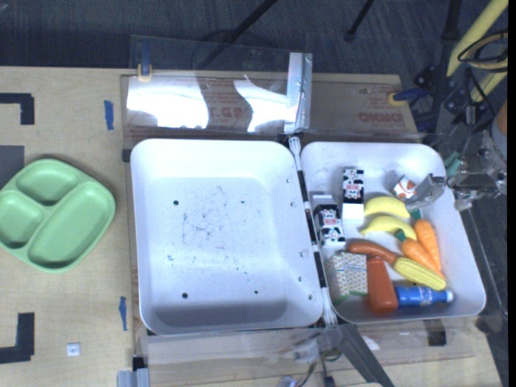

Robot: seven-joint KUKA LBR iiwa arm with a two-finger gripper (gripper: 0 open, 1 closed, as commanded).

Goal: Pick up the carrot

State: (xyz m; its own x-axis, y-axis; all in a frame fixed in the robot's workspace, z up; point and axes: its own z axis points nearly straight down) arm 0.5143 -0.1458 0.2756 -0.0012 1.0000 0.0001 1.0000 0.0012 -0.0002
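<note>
The carrot (428,243) is orange with a green top and lies in the right bin (472,285), near its right wall. A second orange piece (414,253) lies tight against its left side. My gripper (431,190) hangs over the bin's upper right corner, just above the carrot's green end and next to a small red and white can (405,188). Nothing shows in its grasp. The grey arm (477,172) comes in from the right edge.
Packed around the carrot are two bananas (387,214), a yellow corn cob (420,273), a red sausage (371,250), a ketchup bottle (381,287), a blue bottle (424,297), a cracker box (348,274) and milk cartons (352,185). The left bin (214,147) adjoins. A green divided plate (52,212) sits far left.
</note>
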